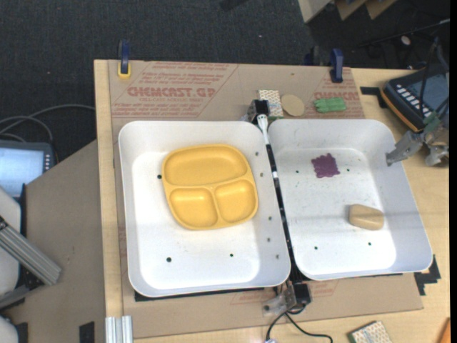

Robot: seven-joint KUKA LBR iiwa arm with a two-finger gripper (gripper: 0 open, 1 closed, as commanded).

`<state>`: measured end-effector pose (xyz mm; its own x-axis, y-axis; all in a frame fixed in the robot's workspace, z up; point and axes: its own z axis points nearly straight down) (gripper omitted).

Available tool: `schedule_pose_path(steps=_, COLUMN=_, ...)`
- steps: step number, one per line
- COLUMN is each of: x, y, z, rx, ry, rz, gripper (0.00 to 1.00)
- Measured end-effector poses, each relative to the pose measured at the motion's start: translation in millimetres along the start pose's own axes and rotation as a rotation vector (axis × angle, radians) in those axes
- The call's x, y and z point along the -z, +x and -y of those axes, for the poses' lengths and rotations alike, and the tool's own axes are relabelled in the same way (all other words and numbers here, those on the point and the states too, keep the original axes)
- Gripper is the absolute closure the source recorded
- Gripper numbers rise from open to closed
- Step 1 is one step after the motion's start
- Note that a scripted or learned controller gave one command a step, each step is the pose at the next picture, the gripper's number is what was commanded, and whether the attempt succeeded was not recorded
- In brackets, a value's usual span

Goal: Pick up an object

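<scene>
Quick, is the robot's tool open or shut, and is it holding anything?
Tool: cannot be told. It sits at the right white bin's far right edge, apart from the tan rounded block and purple flat piece.

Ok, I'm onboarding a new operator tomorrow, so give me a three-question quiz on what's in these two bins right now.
1. True or false: the yellow divided plate lies in the left bin.
2. Which item in the right bin lies nearer the camera's bottom edge?
A. the purple object
B. the tan block
C. the green object
3. Fill in: the yellow divided plate has ___ compartments.

Key:
1. True.
2. B. The purple object lies higher in the view, and the green object sits on the board outside the bins.
3. Three: one long, two smaller.
</scene>
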<state>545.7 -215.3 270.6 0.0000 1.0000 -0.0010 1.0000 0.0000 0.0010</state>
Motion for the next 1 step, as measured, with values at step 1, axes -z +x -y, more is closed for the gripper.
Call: schedule_pose_path(steps=1, x=-160.2, y=-6.3, z=-14.9, rx=0.0, ry=0.016, rz=-0.007, gripper=0.0)
